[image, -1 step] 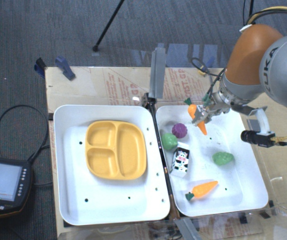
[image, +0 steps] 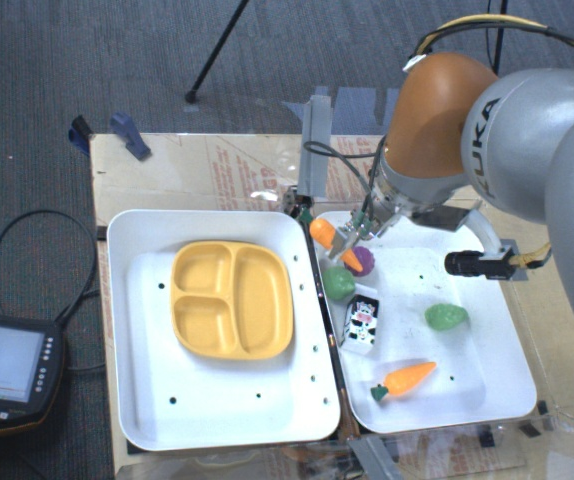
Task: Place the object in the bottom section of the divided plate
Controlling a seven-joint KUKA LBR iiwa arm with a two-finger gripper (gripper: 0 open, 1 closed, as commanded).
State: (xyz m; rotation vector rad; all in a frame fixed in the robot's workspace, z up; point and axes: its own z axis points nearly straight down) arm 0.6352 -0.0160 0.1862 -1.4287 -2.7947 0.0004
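The yellow divided plate [image: 233,299] lies in the left bin [image: 137,388], with two small sections on its left and one long section on its right. My gripper [image: 351,238] hangs low over the upper left corner of the right bin [image: 487,388]. It sits between an orange toy [image: 321,232] and a purple toy [image: 362,261], just above and very close to the purple one. Whether it touches either toy is hidden by the wrist.
The right bin also holds a round green toy [image: 339,285], a small cow-patterned box [image: 362,324], a green leafy toy [image: 446,316] and a toy carrot [image: 408,378]. The rims of the two bins meet between the plate and the gripper.
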